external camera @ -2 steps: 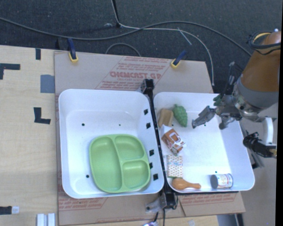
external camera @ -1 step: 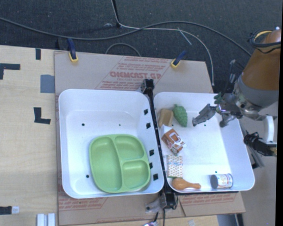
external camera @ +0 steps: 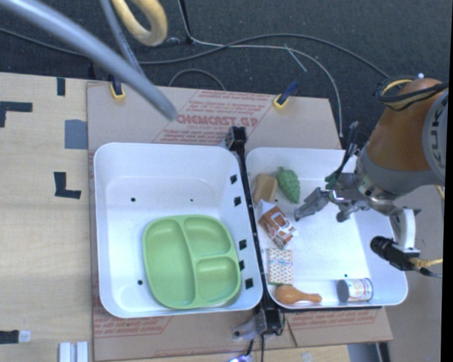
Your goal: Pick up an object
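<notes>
The arm's pincer (external camera: 328, 202) hovers over the right bin (external camera: 386, 293), its two fingers spread apart with nothing between them. Just to its left lie a green leafy toy (external camera: 289, 183), a tan block (external camera: 265, 188) and a crinkled snack packet (external camera: 277, 226). Nearer the front edge sit a patterned sachet (external camera: 280, 267), an orange drumstick-shaped toy (external camera: 297, 295) and a small can (external camera: 355, 290) on its side. The left bin (external camera: 123, 173) holds a green divided plate (external camera: 192, 261).
</notes>
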Robot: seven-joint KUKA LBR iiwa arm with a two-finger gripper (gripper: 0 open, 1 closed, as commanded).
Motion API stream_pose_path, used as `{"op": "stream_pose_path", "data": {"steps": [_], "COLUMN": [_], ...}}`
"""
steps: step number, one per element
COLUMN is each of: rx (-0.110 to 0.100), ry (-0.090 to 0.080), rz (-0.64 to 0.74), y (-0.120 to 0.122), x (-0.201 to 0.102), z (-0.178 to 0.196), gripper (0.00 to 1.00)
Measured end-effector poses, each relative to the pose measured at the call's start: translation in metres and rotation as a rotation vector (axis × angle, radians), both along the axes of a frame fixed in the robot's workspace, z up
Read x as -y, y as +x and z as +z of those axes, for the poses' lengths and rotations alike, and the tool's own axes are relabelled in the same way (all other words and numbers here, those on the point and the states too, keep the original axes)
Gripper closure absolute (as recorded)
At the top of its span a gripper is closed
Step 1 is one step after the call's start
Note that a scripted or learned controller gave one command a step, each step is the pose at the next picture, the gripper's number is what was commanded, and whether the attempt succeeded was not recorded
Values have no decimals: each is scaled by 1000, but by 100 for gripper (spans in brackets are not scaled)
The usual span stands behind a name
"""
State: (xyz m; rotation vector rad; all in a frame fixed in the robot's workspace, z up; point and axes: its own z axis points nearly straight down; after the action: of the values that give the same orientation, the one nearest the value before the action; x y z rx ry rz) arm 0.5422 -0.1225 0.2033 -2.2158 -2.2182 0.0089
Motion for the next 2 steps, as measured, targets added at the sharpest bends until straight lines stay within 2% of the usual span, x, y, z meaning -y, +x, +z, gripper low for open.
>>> {"op": "stream_pose_path", "data": {"steps": [1, 2], "rx": [-2, 15], "ry": [0, 1], "rz": [0, 2], "y": [-1, 3], "x": [5, 5], "z": [-66, -94], "gripper": [0, 0]}}
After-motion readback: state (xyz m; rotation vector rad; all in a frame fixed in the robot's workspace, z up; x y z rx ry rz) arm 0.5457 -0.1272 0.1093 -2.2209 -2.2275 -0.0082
